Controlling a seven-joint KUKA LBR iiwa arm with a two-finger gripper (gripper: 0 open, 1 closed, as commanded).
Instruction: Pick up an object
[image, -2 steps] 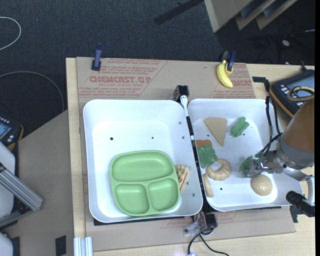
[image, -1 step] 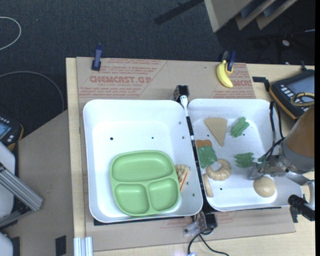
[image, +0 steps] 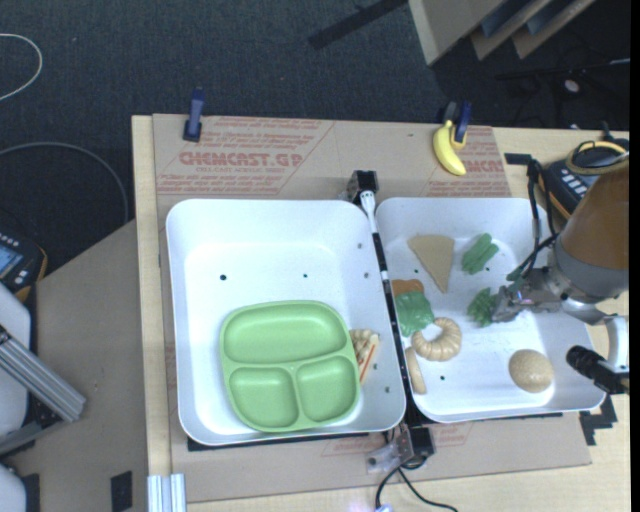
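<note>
Green toy at the gripper's tip

Green, knobbly and plastic-looking, the small toy (image: 483, 305) lies in the right bin (image: 560, 400), centre toward three o'clock, touching the gripper (image: 508, 300); its grip I cannot tell. A smooth tan ball (image: 530, 369) sits at five o'clock.

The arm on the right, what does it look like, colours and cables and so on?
The arm is a thick rounded cylinder, orange-brown in its upper part, with a grey section below it toward the wrist. Thin dark cables run down along its left side to the gripper, a small grey and dark metal assembly. No lettering or markings can be made out on it.
</note>
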